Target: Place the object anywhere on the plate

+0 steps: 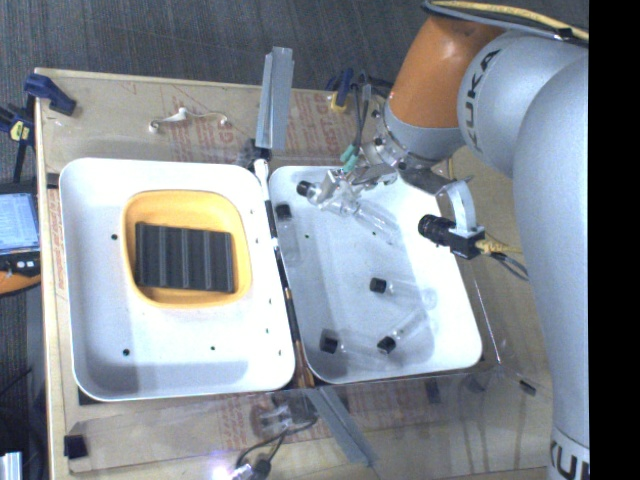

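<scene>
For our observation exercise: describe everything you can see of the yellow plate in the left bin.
The plate is a rounded square, yellow-orange with a glossy raised rim, like plastic. It lies flat in the upper middle of the left bin, resting on the bin's floor. A dark ribbed block covers most of its centre. Nothing else touches it.

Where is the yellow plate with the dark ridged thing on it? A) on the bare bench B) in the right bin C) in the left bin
C: the yellow plate lies in the left bin, with the dark ridged block resting on it.
</scene>
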Robot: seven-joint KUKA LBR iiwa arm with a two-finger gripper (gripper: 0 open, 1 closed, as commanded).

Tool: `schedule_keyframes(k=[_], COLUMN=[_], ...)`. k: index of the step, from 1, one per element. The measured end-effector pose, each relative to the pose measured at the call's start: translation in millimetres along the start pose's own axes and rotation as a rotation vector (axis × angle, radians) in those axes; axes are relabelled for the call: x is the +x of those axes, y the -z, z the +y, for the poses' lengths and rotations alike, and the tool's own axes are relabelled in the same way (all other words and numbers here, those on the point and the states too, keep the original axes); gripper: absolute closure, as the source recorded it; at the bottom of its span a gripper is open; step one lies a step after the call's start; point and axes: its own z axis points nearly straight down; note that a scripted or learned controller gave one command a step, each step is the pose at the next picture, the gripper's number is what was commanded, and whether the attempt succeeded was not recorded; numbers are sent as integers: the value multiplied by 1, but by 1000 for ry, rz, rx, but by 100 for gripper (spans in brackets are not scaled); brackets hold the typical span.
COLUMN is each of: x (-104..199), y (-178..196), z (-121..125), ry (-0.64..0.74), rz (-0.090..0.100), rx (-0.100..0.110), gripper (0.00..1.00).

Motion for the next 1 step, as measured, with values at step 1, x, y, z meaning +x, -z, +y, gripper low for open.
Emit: schedule_keyframes(k=[1], x=[37], y=[-34], z=[45], ry=[166], rz=[1], rx=[13], gripper=[100])
